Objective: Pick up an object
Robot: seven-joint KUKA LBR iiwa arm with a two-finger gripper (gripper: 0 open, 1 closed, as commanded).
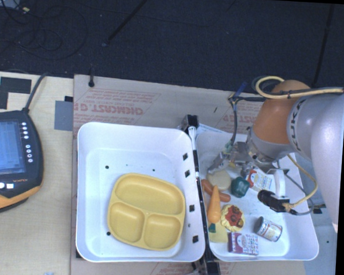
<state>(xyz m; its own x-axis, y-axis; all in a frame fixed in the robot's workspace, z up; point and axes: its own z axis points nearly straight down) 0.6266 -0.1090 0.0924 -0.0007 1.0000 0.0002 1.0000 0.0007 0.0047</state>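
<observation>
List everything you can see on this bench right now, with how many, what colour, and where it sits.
Shallow plastic bins: two, white, side by side.
Divided plastic tray: one, yellow, left bin.
Toy carrot: one, orange, right bin's left side.
Round teal object: one, right bin, centre.
Small metal can: one, silver, right bin, lower right.
Flat printed packet: one, red-white, right bin's near edge.
Handheld control pendant: one, dark with orange, far left.
Robot arm: one, grey with orange band, over right bin.
</observation>
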